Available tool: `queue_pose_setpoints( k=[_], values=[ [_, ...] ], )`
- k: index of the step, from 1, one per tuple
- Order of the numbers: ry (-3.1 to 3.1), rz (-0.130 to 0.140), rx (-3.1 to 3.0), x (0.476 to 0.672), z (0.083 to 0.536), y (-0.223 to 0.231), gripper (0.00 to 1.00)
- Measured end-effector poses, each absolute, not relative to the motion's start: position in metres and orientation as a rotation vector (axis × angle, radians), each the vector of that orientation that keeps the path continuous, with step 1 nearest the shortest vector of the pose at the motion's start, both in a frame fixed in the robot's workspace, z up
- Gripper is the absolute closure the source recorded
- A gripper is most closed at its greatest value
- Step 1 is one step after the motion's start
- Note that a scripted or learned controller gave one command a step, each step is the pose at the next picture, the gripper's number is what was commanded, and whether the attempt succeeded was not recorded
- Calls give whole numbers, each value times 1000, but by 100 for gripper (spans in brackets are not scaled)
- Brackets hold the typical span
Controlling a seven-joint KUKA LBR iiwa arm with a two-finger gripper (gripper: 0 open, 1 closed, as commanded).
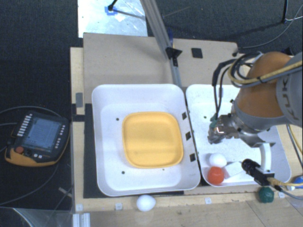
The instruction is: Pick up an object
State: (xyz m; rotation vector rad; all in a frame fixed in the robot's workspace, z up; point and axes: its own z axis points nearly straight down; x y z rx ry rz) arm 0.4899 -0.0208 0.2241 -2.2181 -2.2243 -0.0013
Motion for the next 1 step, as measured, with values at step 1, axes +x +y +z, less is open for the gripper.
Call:
queue_pose_setpoints(
  k=[1],
  values=[
    [-2225, -2, -2217, 490, 229, 22, 100]
  ],
)
